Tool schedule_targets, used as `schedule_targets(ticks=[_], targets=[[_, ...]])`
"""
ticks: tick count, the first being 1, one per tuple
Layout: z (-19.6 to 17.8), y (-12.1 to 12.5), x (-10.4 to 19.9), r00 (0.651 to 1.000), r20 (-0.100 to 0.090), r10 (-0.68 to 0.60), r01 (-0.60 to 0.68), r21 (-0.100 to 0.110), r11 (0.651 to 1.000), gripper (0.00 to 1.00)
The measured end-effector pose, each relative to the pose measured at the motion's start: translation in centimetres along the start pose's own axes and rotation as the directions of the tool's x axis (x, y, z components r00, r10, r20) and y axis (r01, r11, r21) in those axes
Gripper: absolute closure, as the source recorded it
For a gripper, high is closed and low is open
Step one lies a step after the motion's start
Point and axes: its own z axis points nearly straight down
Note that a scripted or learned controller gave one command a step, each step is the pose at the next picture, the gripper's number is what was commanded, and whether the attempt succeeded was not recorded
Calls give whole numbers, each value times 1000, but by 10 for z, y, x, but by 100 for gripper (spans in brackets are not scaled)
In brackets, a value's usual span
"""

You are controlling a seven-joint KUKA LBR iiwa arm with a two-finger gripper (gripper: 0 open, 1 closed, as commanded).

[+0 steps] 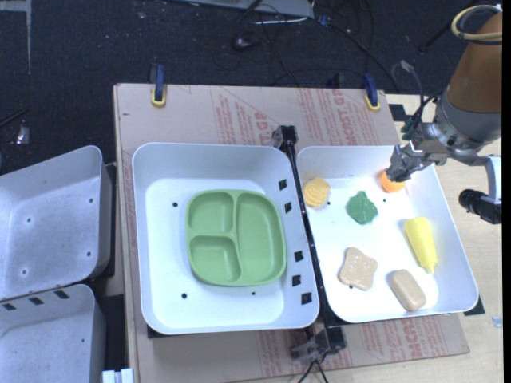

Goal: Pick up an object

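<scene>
Gripper (402, 168) sits right over the orange piece (390, 183) at the right bin's (452, 238) far edge — grip state, can't tell.

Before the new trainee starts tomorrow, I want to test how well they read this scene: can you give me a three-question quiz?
1. True or false: the green tray sits in the left bin.
2. Which item is the tool right above? A) corn B) orange piece C) green leaf
3. How many items lie in the right bin?

Key: 1 true; 2 B; 3 six: orange piece, green leaf, corn, yellow ridged piece, tan cookie, beige block.
</scene>
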Motion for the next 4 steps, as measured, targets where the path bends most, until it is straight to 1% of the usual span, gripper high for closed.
schedule_targets(ticks=[1, 2, 4], targets=[[-8, -9, 54, 1000, -3, -5, 5, 4, 1000, 100], [-10, -29, 109, 1000, -4, -4, 5, 6, 1000, 100], [-14, -56, 212, 1000, -3, -6, 6, 6, 1000, 100]])
